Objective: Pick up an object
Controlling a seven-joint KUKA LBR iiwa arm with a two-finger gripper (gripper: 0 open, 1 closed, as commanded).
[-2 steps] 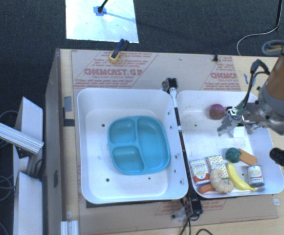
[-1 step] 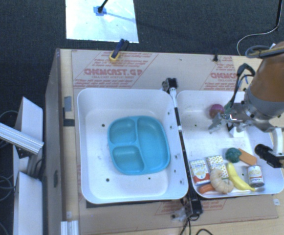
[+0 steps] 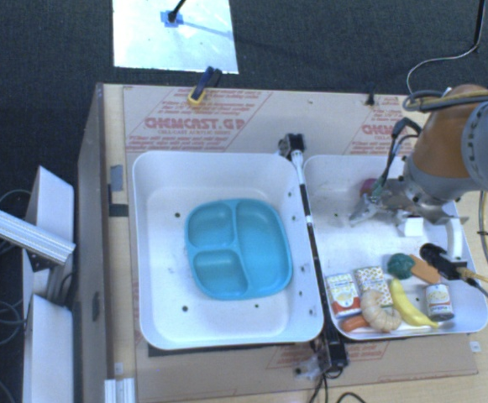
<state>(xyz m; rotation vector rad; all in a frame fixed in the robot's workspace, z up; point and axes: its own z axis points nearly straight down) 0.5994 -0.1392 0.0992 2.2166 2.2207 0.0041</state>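
Hovering over open floor in the right bin (image 3: 336, 175), the tool (image 3: 368, 210), grip unclear, sits far from the crowded toys (image 3: 390, 296).

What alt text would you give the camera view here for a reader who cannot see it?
A grey arm's gripper reaches from the right into the right shallow white bin, whose near edge holds a yellow toy banana, small cartons and other toys. The left shallow white bin holds a light blue three-compartment plastic tray.
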